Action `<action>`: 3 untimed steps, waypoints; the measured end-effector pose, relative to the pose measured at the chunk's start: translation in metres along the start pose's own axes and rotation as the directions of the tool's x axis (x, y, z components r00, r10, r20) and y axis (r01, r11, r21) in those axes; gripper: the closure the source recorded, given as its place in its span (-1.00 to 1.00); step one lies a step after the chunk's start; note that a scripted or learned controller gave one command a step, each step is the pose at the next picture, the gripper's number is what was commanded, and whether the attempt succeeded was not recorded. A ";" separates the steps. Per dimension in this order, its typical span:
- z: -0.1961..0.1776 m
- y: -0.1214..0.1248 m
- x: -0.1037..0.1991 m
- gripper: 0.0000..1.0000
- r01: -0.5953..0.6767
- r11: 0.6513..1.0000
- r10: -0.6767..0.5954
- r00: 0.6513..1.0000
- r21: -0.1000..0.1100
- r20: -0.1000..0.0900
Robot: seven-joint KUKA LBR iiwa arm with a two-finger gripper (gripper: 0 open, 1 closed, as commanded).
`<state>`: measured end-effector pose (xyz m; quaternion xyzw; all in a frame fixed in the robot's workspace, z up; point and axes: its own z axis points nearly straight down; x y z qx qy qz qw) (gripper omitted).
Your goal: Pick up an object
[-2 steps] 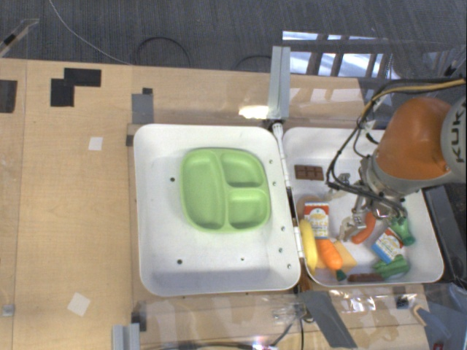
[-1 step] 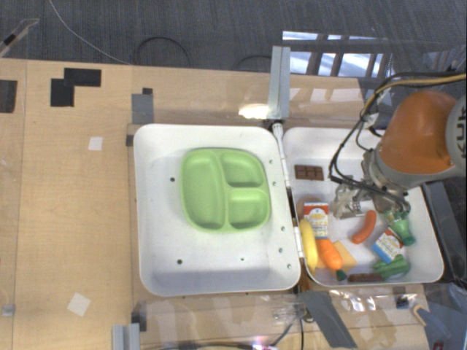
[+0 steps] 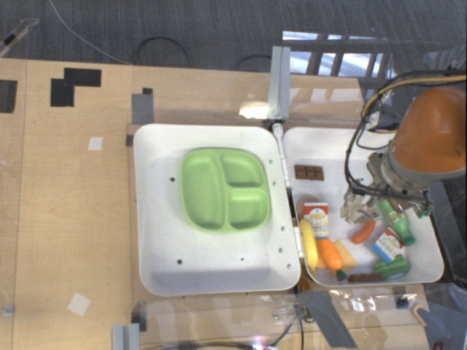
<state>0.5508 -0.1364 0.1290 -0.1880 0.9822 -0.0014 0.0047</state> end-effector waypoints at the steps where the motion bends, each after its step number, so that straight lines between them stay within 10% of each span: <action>1: -0.097 0.046 -0.092 1.00 0.191 0.982 -0.191 0.982 0.001 0.008; 2: -0.015 -0.092 -0.043 1.00 0.292 0.957 -0.292 0.957 -0.004 -0.005; 3: -0.019 -0.088 -0.049 -1.00 0.299 0.954 -0.299 0.954 -0.001 0.001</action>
